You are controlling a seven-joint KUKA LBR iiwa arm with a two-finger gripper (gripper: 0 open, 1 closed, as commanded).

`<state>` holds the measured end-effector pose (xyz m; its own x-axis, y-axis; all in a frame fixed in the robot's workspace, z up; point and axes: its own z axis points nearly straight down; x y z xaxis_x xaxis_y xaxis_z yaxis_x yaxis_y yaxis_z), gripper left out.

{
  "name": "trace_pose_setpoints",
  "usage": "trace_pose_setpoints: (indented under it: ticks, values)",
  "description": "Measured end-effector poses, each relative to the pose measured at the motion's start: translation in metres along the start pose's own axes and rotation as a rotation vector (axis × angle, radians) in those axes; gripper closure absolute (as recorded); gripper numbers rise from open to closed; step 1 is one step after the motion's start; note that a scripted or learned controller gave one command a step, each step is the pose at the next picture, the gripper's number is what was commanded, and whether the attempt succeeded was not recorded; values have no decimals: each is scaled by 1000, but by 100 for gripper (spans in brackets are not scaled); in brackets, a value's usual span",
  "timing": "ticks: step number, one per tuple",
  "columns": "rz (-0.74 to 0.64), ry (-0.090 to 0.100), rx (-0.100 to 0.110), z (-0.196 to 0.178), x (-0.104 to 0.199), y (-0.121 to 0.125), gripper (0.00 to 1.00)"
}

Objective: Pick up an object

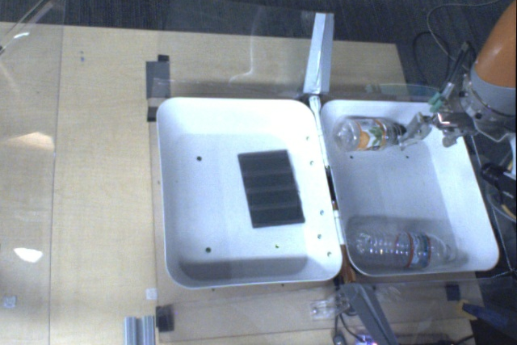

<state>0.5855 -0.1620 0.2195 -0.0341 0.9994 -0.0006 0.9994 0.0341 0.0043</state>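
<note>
From the fixed camera above, the grey arm with its orange band enters at the right edge, and its tool reaches over the far part of the shallow white right-hand bin. The tool's metal parts are small and blurred, so whether it is wide or narrow cannot be told, and nothing can be seen held in it.

Just to the left of the tool, touching or very nearly touching its tip, lies a clear plastic bottle with an orange and green label, on its side along the bin's far wall, its cap end towards the tool. Well nearer the camera than the tool, against the near wall of the same bin, lies a second clear plastic bottle with a blue label band, also on its side.

Further to the left of the tool, beyond the wall where the two bins meet, is the shallow white left-hand bin. A flat black ridged rectangular pad lies in its middle, slightly turned against the bin's sides, well apart from the tool.

Both bins sit on a pale wooden worktop. An upright grey metal strip stands behind the gap between the bins, to the far left of the tool.
</note>
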Motion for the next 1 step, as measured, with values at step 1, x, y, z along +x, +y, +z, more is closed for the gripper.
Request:
trace_pose_setpoints:
  ticks: [1]
  values:
    - [10,-1,-4,113,20,74,0]
